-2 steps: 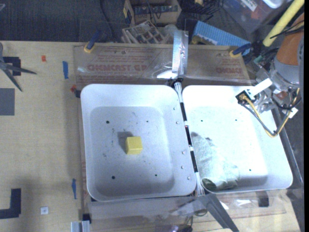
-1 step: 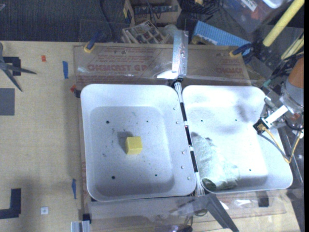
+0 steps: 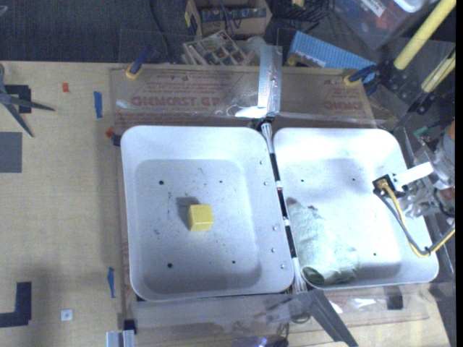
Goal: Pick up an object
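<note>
Camera view looked down at a slant on a wooden surface (image 3: 58, 215) that carried two shallow white bins side by side. On the floor of the left bin (image 3: 137, 157), a little left of its middle, sat a small yellow block (image 3: 201, 217), apart from every wall and touching nothing else. The right bin (image 3: 340, 147) held a rolled, pale greenish cloth (image 3: 320, 244), which lay along the bin's left wall and reached down to the near left corner, its rolled end pointing toward the near rim. The arm (image 3: 445, 183) came in from the right edge and stood over the right rim of the right bin, well apart from both the cloth and the yellow block. Its end effector (image 3: 423, 197) was blurred and partly cut off at the picture's edge, so I could not tell whether it was spread or pressed together, and nothing could be seen in its grip. A yellow cable (image 3: 405, 226) looped from it over the bin's right side.
</note>
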`<move>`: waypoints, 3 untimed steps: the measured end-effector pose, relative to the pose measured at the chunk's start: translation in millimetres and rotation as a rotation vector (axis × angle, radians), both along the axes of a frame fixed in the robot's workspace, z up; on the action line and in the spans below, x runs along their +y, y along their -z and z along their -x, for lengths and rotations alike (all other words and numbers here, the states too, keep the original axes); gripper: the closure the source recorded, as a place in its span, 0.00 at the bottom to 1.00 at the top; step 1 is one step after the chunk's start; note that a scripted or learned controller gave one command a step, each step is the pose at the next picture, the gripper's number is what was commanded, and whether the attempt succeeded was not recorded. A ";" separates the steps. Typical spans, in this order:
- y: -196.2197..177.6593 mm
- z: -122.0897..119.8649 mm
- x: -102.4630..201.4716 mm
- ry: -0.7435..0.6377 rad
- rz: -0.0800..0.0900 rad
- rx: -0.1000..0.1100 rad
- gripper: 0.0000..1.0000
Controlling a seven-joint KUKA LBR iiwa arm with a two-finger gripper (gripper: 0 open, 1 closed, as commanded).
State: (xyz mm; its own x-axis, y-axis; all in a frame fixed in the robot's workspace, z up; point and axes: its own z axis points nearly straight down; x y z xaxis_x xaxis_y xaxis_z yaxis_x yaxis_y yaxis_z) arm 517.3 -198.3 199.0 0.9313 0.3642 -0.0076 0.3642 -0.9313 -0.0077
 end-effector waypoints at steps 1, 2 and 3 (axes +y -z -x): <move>63.1 19.7 -25.6 -0.221 -0.002 -0.002 1.00; 45.4 26.5 -24.0 -0.155 0.001 -0.004 1.00; 54.1 33.3 -21.6 -0.563 -0.005 -0.005 1.00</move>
State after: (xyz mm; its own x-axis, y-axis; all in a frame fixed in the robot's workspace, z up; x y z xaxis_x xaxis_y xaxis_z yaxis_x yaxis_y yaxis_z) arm 484.0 -219.8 144.8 0.5934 0.8049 -0.0009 0.8049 -0.5934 -0.0082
